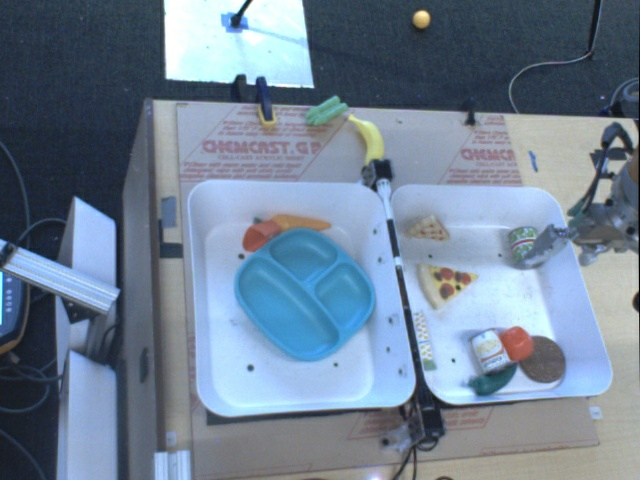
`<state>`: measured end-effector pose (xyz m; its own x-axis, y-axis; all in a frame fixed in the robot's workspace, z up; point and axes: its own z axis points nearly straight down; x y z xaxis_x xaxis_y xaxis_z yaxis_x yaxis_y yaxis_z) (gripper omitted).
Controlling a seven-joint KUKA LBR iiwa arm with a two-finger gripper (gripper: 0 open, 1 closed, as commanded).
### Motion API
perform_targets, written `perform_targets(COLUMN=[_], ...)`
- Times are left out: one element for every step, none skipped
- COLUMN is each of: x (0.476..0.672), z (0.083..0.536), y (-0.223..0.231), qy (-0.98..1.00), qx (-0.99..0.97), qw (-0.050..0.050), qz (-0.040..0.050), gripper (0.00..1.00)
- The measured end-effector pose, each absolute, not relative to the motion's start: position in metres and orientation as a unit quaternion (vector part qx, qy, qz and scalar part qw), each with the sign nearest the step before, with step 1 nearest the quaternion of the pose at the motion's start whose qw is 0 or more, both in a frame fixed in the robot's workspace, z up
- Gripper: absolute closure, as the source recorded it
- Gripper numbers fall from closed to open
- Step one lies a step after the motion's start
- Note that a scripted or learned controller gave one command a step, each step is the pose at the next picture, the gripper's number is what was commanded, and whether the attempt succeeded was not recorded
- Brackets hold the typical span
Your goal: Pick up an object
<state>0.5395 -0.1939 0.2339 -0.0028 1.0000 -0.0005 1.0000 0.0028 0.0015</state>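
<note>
A banana (371,140) and green clip (325,111) lie on the bench (290,148) behind the bins, an orange ball (421,18) on the dark floor (80,58) beyond.

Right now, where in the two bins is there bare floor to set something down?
Left bin: a bare strip along the near wall, below the blue divided plate. Right bin: an open patch mid-floor, between the pizza slice and the right wall. Crowded: its near corner, around the small can and brown disc, and by the gripper at the green can.

"CHEMCAST" in red repeats on the brown board (250,148) under the bins; other small labels too blurry to read.
</note>
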Motion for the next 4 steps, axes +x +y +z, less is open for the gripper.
perform_targets(x=[0.585,0.583,0.571,0.613], z=[0.160,0.106,0.090,0.089], y=[-0.147,-0.120,-0.085,-0.104], qy=[0.709,0.709,0.708,0.709], qx=[0.706,0.706,0.706,0.705], qw=[0.000,-0.001,0.007,0.004], qz=[0.0004,-0.0002,0.0042,0.0039], gripper=[0.00,0.00,0.00,0.00])
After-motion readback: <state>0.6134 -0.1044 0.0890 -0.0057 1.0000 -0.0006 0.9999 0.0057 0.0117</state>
